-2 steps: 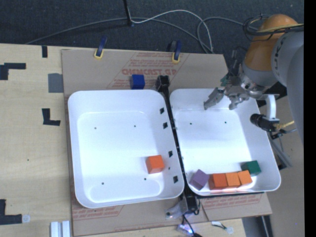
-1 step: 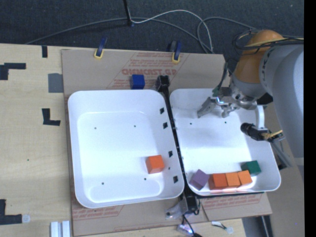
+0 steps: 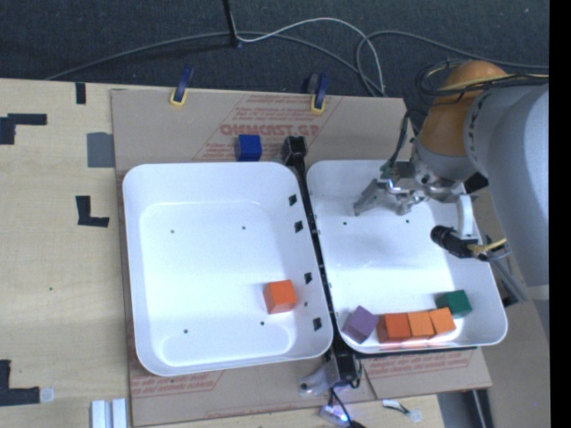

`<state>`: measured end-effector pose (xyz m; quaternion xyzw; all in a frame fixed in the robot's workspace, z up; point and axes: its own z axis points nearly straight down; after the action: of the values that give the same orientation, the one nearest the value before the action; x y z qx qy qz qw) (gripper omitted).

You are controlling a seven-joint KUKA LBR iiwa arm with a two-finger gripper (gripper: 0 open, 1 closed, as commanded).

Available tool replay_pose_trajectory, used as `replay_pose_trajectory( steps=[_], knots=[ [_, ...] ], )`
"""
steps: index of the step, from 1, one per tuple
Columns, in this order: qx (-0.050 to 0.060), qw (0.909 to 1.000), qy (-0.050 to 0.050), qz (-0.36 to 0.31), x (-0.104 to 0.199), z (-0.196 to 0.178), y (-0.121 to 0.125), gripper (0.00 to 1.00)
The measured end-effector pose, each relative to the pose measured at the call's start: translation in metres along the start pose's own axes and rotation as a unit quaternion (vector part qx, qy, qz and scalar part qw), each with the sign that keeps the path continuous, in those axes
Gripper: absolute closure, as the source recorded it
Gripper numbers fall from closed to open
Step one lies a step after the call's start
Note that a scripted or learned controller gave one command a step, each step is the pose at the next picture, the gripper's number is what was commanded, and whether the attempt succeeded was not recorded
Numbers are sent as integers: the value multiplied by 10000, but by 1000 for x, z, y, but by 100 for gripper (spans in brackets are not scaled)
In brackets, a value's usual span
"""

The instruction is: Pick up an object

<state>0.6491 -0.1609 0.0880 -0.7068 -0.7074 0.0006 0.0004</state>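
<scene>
White bins sit side by side: left bin [image 3: 152,239], right bin [image 3: 393,257]. Over the right bin's far edge hangs the gripper [image 3: 385,200], fingers spread wide, holding nothing. Along that bin's near edge sit purple [image 3: 359,324], two orange [image 3: 409,326] and green [image 3: 457,302] blocks. Another orange block [image 3: 280,296] sits near the left bin's near right corner.
</scene>
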Motion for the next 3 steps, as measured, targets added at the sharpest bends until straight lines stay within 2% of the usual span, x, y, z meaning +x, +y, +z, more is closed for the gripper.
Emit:
replay_pose_trajectory(
  steps=[1, 3],
  knots=[
    [-6, 10000, -1, -4, 0, -11, 0, 100],
    [-24, 10000, -2, 2, -6, -118, -8, 100]
  ],
)
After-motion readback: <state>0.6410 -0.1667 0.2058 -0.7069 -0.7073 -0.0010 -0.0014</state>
